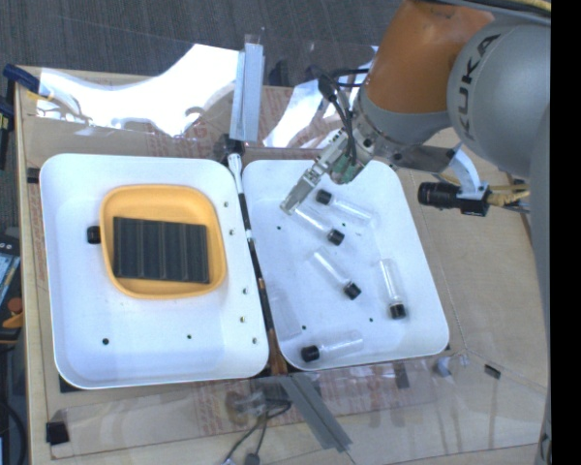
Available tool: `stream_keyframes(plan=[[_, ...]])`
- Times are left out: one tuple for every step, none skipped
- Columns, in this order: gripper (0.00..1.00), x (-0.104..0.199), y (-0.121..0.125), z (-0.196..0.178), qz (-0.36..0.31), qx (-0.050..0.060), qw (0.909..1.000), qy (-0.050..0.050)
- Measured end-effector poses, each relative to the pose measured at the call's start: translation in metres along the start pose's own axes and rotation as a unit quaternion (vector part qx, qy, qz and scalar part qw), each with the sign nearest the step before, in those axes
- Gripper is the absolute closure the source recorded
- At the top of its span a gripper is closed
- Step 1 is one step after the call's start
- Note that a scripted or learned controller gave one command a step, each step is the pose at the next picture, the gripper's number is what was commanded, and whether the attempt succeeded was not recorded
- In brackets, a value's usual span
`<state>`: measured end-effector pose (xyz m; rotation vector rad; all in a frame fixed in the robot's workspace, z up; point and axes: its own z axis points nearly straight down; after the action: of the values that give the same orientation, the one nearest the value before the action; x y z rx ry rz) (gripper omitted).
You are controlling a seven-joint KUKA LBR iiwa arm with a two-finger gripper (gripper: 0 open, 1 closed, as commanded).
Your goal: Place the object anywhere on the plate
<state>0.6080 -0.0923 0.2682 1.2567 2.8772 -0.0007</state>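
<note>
I see the two-finger gripper (300,198) low over the upper-left part of the right shallow white bin (421,303), hanging from the grey arm with the orange band (421,56) that reaches in from the right. Its thin metal fingers (305,192) point down and to the left, lying close together as far as I can tell from this slant, with nothing between them.

Just beside the fingertips are clear plastic vials with black caps. I count five in that bin: one (341,203) right by the gripper, one (321,227) just below it, one (334,272) near the middle, one upright-looking tube (391,287) toward the right wall, and one (331,346) lying near the bottom edge. All sit on the bin floor, none lifted.

The left shallow white bin (77,337) holds one yellow rounded plate (155,206), which carries a dark ribbed rectangular block (162,248). One small black piece (94,234) lies just off the plate's left rim. The plate is well apart from the vials.
</note>
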Motion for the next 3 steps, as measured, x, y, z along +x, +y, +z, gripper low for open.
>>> stream_keyframes(plan=[[0.0,-0.022,-0.035,0.073,-0.154,0.001,0.9881,0.002],[0.0,-0.024,-0.078,0.084,-0.317,0.0,0.9484,0.002],[0.0,-0.004,-0.099,0.038,-0.408,0.0,0.9132,-0.001]])
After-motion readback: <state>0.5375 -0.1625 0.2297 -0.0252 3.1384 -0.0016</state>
